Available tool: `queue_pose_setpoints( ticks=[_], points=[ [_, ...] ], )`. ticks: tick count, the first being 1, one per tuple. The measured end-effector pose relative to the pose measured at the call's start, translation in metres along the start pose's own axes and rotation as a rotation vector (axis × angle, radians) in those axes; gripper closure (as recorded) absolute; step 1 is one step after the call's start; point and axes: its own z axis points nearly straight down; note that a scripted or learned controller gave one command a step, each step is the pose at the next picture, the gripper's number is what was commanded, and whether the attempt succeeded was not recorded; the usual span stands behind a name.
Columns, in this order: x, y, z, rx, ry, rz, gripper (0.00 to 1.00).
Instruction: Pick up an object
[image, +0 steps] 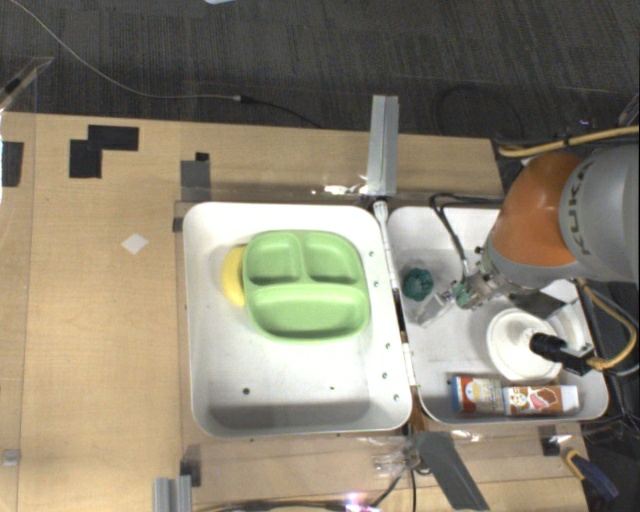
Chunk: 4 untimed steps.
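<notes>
small teal object (417, 282) beside the gripper (462, 294) looks light, probably slippery, so pinch its middle; can't tell if gripper's open

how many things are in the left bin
2: a green divided plate in the left bin's far half, and a yellow object under its left edge. The plate may hide more.

Dark letters on the grey arm (578, 203) read roughly "KUK", partly cut off. The print on the box (513, 397) is too small to read.
</notes>
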Motion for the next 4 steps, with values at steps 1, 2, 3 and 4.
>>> queue_pose_setpoints(
  ticks=[1, 2, 3, 4],
  points=[
    [-0.083, -0.088, -0.133, 0.006, -0.001, -0.108, 0.0],
    [-0.065, -0.048, 0.001, 0.003, -0.001, -0.082, 0.0],
    [-0.049, -0.017, -0.067, 0.006, 0.001, -0.072, 0.0],
    [-0.004, -0.005, 0.0, 0.002, 0.0, -0.009, 0.0]
  ],
)
